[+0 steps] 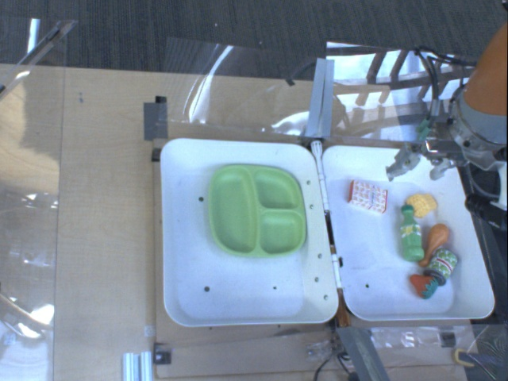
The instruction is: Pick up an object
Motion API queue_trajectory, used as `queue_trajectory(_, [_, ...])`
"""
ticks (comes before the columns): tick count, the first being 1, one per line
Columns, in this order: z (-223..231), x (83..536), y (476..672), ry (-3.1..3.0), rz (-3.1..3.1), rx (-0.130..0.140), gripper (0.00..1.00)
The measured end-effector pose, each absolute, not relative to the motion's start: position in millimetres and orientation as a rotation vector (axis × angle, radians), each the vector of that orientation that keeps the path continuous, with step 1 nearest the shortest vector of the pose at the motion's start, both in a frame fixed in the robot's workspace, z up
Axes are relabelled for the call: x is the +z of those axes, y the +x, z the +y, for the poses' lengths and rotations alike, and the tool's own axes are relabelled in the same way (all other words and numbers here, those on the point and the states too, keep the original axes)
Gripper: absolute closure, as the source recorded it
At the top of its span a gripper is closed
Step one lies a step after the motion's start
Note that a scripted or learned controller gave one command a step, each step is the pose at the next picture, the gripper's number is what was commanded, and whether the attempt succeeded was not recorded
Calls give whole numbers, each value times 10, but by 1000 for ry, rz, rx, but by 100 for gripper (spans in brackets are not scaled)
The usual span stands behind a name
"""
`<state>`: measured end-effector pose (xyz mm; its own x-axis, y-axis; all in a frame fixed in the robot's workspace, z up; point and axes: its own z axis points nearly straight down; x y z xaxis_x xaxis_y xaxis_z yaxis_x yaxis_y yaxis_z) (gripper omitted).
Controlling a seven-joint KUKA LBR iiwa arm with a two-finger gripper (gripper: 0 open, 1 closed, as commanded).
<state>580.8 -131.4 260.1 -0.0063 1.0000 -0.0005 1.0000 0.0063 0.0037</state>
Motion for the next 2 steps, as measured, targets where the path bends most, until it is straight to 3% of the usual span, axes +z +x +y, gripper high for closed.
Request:
queue_trajectory(1, [-1635, 881, 5768, 2129, 2297, 10, 0])
queue_trajectory(2, [-1386, 853, 6607, 2110, 2360, -33, 0])
